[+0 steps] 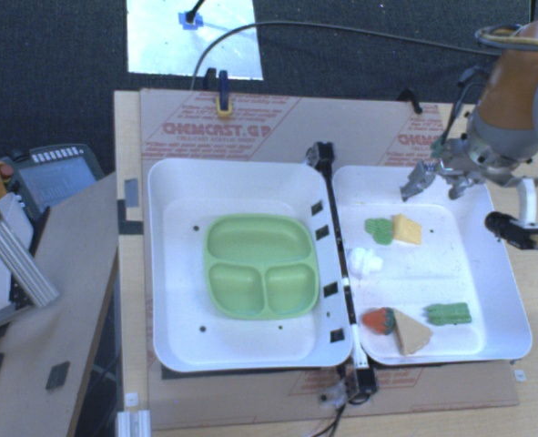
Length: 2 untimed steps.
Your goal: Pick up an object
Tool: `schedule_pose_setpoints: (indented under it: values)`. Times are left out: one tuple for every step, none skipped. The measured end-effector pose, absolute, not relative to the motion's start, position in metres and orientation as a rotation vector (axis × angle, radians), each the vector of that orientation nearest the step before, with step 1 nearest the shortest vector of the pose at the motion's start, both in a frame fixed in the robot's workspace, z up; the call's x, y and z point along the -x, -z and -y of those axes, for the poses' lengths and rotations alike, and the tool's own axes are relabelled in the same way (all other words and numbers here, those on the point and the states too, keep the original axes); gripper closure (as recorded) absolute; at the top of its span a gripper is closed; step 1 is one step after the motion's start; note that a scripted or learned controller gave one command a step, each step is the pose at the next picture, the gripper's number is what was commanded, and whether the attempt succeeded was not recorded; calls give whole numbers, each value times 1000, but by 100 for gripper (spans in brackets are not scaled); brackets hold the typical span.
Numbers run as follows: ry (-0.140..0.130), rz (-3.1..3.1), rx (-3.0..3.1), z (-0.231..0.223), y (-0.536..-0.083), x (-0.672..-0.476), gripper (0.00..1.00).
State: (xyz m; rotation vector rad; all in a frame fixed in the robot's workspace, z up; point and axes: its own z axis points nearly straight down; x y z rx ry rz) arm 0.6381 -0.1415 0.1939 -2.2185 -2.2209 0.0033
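A tan wedge [412, 335] lies at the right bin's [496, 271] front edge, well below the hand [437, 180]. The hand hangs released, fingers spread, grasping nothing, just above the yellow block [407, 229].

A green three-compartment plastic plate [258, 266] lies in the left white bin [173, 194]. A grey handheld control pendant [55, 178] rests beyond the table's left edge.

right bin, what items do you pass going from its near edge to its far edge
tan wedge and red piece → dark green block → white lump → small green piece and yellow block → gripper over the far rim of the right bin
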Motion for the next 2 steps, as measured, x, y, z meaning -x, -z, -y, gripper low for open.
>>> schedule_pose_setpoints:
  values:
    - [-4, 2219, 2219, 146, -132, -633, 0]
    - [2, 2221, 2223, 146, -84, -635, 0]
